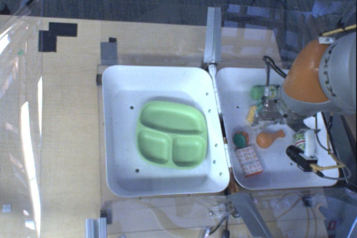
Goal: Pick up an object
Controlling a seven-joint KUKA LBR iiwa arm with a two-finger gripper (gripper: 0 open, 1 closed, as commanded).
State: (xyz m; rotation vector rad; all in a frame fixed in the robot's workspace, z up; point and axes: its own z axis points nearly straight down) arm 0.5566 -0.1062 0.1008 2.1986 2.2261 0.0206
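Gripper low in right bin, nothing gripped

Near edge: patterned box (249,160), stiff, light; take across narrow sides. Beyond: orange drumstick toy (269,137), smooth plastic, prob slippery, grab at thin neck. Gripper (271,113) just above it; can't tell if fingers apart/together. Left bin (117,120): green tray (171,134).

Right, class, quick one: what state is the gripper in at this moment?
Gripper: low in the right bin among the objects; open, closed or holding cannot be told.
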